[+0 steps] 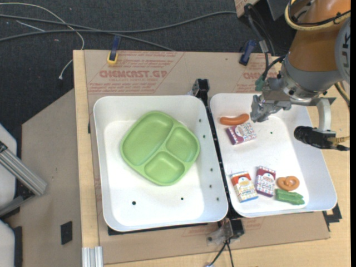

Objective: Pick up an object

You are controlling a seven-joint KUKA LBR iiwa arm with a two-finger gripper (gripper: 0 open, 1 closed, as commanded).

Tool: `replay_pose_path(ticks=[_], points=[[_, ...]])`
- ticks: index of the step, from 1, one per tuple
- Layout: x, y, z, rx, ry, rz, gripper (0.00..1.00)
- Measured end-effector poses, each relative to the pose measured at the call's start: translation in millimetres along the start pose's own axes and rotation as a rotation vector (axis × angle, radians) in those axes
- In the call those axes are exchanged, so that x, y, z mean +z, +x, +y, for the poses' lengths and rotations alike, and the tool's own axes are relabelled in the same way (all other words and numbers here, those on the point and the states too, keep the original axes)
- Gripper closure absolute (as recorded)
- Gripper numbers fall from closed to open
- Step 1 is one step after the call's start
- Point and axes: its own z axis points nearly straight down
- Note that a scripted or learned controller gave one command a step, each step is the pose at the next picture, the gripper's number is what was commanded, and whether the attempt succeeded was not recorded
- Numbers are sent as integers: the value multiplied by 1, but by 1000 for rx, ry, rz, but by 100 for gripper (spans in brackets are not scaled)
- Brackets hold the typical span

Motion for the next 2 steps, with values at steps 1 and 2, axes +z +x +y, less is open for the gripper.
replay_pose_path(ticks=[1, 2], points=[[13, 57, 1, -1, 1, 0, 100], [28, 116, -6, -1, 1, 0, 100]])
